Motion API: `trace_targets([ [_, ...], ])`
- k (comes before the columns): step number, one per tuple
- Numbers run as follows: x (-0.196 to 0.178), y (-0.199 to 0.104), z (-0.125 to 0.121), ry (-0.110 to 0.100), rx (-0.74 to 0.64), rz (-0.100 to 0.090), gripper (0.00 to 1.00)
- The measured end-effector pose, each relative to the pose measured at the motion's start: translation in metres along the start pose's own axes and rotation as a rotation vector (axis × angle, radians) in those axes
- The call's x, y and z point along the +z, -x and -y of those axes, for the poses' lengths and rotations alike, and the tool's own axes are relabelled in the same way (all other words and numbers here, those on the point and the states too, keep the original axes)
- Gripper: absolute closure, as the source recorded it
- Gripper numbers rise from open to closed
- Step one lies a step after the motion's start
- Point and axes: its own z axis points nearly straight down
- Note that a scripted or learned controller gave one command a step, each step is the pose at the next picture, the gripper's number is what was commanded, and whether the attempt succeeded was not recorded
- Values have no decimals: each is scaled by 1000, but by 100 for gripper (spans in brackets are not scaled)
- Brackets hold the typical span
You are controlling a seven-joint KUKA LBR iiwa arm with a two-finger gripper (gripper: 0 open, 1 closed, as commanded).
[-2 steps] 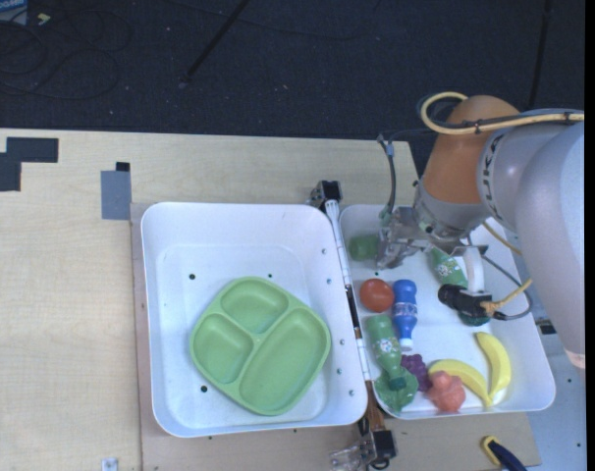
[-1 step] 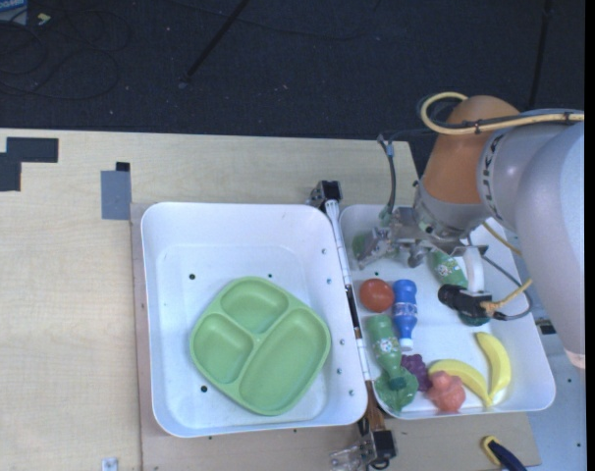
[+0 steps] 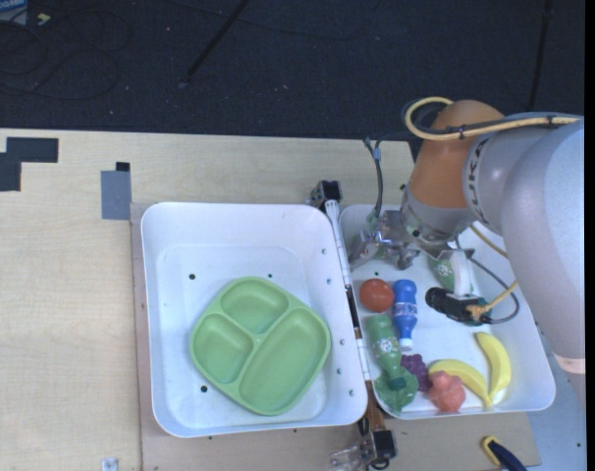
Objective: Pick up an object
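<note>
A small round red-orange tomato-like ball (image 3: 377,294) lies in the right white bin (image 3: 538,386), beside an upright blue plastic bottle (image 3: 405,310). The metal two-finger gripper (image 3: 384,248) hangs just above it; whether it is apart or together, I cannot tell.

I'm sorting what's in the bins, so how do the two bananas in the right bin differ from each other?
The upper banana lies nearer the right bin's right wall and runs almost up and down in the camera view; the lower banana lies more across, next to a pink toy. The upper one lies by itself, while the lower one touches the toy. Both are yellow, curved and about the same size.
</note>
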Motion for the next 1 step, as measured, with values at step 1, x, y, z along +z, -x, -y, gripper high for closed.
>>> trace_targets([
  [1,0,0,0,0,1,0,0],
])
